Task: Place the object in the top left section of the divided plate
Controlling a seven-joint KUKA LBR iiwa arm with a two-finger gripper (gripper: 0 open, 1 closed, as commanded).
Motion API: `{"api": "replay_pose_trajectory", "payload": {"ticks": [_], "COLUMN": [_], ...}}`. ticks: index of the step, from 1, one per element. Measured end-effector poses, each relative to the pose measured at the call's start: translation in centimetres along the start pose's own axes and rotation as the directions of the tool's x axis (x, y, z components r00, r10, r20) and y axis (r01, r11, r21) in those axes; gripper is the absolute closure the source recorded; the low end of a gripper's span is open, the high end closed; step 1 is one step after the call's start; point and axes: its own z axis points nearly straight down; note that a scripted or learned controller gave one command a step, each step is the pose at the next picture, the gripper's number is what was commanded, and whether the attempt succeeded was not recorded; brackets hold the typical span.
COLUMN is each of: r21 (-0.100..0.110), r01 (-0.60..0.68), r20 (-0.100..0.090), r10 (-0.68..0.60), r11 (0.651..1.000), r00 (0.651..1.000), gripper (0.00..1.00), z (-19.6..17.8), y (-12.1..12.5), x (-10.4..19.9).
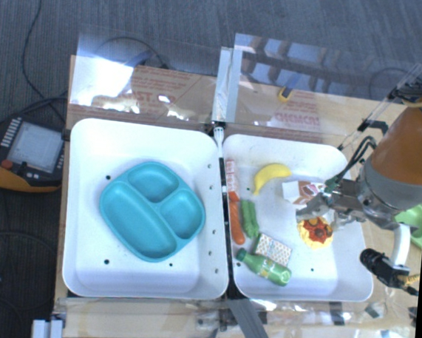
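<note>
Over the right bin [348, 285], hand [324, 210] just above red-and-yellow object [316, 231]

Left bin [83, 264] is wide open around the teal divided plate [153, 209], plenty of room to come down. Right bin [348, 285] is crowded: banana [270, 175], carrot [235, 219], green bottle [265, 267] and packets bunch toward frame centre.

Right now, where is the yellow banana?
The banana lies in the right bin, near its back wall, just above the green cucumber and left of the gripper.
</note>
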Motion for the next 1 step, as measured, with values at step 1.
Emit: {"api": "replay_pose_trajectory", "payload": {"ticks": [1], "r21": [-0.001], "r01": [0.119], "r20": [-0.002], "r10": [-0.119], "r11": [0.993], "r00": [0.993], "gripper": [1.00], "z": [-4.44], "y": [3.29], "x": [0.48]}}
